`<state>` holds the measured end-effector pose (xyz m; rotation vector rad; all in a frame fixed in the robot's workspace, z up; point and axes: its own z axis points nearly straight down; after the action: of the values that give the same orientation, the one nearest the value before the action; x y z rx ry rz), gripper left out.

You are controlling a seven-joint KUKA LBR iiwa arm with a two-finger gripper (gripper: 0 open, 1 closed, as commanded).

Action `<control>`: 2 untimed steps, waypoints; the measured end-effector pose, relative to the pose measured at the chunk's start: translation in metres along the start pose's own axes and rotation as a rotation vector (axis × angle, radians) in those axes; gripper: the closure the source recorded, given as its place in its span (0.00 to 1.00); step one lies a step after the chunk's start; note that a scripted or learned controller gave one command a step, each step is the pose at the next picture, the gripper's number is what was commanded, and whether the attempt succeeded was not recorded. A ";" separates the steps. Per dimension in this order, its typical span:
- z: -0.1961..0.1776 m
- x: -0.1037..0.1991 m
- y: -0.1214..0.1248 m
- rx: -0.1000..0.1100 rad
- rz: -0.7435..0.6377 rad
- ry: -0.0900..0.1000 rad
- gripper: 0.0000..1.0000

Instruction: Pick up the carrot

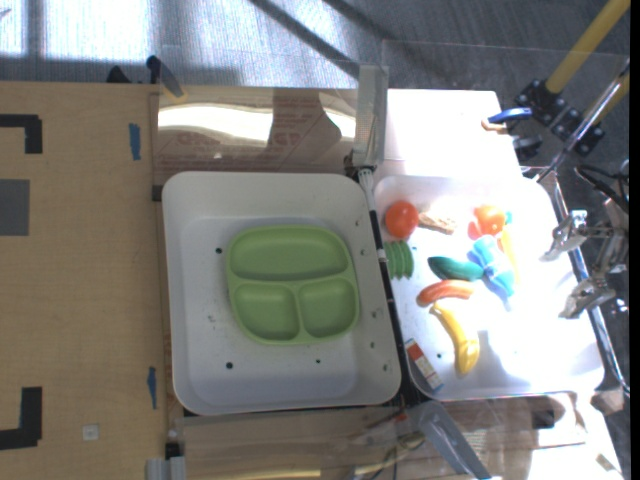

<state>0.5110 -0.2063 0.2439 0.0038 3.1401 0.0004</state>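
Well apart from the carrot [442,291], the hand [583,268] hovers, grip state unclear.

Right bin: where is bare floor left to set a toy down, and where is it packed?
In the right bin, bare floor lies along the right side, past the blue toy, and near the front right beyond the banana. Crowded: the upper left, where tomato, green ridged toy, carrot and dark green vegetable cluster.

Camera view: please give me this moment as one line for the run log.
carrot: lies in right bin | beside: banana | left bin: green plate | picked: no
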 end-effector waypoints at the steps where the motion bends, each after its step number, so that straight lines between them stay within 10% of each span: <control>1: 0.050 0.029 0.059 -0.002 -0.111 0.001 0.00; 2: 0.147 0.023 0.105 0.003 -0.268 -0.009 0.00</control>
<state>0.4881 -0.1016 0.0971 -0.4151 3.1030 -0.0043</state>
